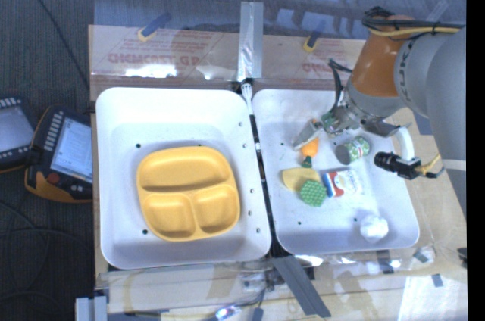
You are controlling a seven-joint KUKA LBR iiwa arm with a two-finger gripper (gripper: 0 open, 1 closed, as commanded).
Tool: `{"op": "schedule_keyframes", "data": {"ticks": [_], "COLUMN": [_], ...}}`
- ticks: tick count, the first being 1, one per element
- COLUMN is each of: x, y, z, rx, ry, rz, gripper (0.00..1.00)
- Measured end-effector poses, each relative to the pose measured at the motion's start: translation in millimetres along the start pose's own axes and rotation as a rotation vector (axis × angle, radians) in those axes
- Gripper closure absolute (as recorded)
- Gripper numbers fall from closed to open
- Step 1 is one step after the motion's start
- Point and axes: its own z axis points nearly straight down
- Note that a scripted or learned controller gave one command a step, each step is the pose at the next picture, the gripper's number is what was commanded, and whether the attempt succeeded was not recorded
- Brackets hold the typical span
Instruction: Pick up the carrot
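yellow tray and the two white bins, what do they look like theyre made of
The yellow tray looks like moulded plastic with a matte, even finish: one uniform colour and soft rounded walls between its three compartments. The left bin and the right bin look like thin formed plastic, smooth and slightly glossy, with rounded corners and pale sheen on the rims; coated metal cannot be ruled out.

The bench (pixel 174 54) carried two white bins side by side, touching along their inner rims. The left bin (pixel 114 160) and the right bin (pixel 394 221) covered most of it. Behind them lay a bare strip of brown board under clear film, with tape (pixel 250 39) running across it.
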Motion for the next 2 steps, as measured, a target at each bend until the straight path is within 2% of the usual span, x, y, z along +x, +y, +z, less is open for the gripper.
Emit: {"op": "schedule_keyframes", "data": {"ticks": [1, 2], "x": [1, 0], "y": [2, 15], "z": [-11, -159], "rx": [-0.003, 0.008], "ry": [0.002, 0.007], "rz": [0.000, -0.324], "gripper": [1.00, 1.00]}}
